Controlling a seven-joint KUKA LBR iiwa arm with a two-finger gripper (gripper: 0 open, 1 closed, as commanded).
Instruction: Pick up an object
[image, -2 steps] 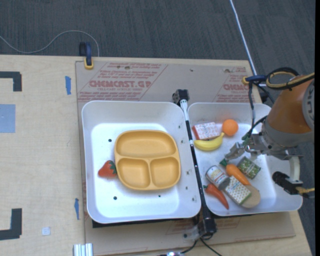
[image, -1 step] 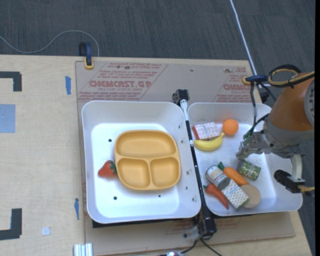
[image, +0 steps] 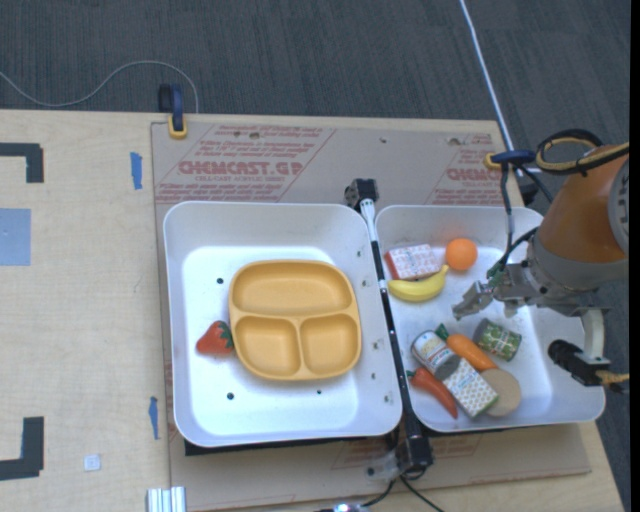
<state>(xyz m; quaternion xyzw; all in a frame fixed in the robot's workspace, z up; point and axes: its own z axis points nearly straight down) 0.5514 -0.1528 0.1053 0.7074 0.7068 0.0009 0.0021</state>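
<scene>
The gripper (image: 478, 298) hangs in the right bin (image: 570, 400), fingers seemingly spread and holding nothing. At its four o'clock lies a green can (image: 498, 339): rigid, light, probably slick, best pinched across its round sides.

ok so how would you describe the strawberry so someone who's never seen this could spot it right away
Start at the left white bin, the one holding the yellow divided plate. The strawberry lies on the bin floor against the plate's left edge. It is the small red thing with a green top, alone there, while the other food sits in the right bin.
</scene>
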